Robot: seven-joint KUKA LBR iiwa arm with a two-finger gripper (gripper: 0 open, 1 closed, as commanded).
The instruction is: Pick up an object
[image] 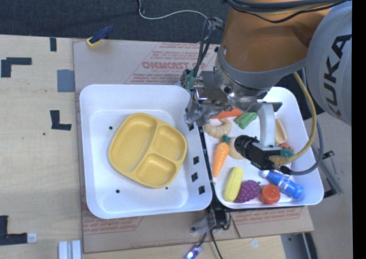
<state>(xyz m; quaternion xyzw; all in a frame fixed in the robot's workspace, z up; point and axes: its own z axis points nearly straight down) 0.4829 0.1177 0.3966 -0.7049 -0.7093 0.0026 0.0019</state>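
Counter point(34, 138) carrying two white bins, arm point(269, 23) reaching over the right bin point(306, 132).
Jaws' state: cannot tell. Carrot point(219, 158), corn point(233, 183), grapes point(248, 190) are lying centre-right; yellow tray point(147, 149) is sitting in the left bin point(97, 155).

On my desk point(34, 155) two bins sit side by side. The left bin point(94, 138) holds a divided plate point(147, 149). In the right bin point(303, 120), a carrot point(219, 158) lies nearest the divide, corn point(233, 183) in front of it, then grapes point(248, 190), a tomato point(270, 194) and a bottle point(285, 183) rightward. My arm point(269, 29) hangs above that bin's rear.
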